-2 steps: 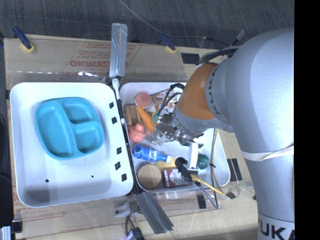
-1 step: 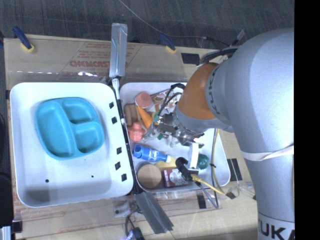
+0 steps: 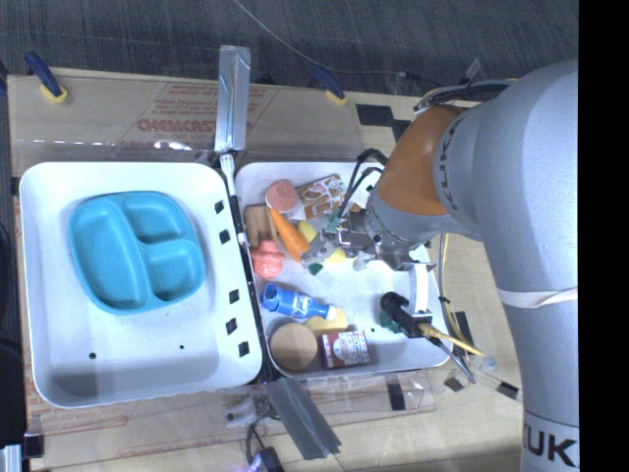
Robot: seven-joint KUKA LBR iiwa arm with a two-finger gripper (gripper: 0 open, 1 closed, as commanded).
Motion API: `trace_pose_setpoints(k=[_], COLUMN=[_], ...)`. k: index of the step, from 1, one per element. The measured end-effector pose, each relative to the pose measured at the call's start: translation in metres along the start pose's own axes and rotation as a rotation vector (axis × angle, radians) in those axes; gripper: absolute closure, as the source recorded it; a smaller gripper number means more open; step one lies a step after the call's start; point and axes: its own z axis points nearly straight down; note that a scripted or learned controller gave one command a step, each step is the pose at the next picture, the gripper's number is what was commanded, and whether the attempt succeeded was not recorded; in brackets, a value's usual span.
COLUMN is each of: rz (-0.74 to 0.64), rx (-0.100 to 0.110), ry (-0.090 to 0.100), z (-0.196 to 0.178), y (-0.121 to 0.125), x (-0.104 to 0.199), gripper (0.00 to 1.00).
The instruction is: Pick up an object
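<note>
Over the right bin (image 3: pixel 425 360), the gripper (image 3: pixel 329 244) hangs beside the carrot (image 3: pixel 287 232); whether it is parted or closed, I cannot tell. That carrot looks light, stiff and smooth, best pinched across its middle.

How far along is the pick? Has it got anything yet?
Done: the arm is over the right bin, with its hand low among the toys near the carrot. In hand: I can't see anything lifted. Left: secure an object and raise it. The blue tray sits alone in the left bin.
</note>
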Motion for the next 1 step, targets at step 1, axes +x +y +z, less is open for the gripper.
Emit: trace_pose_setpoints(k=[1], rz=[-0.07], rx=[-0.016], ry=[-0.017], z=[0.0185], y=[0.011], x=[0.0335], gripper=[0.0])
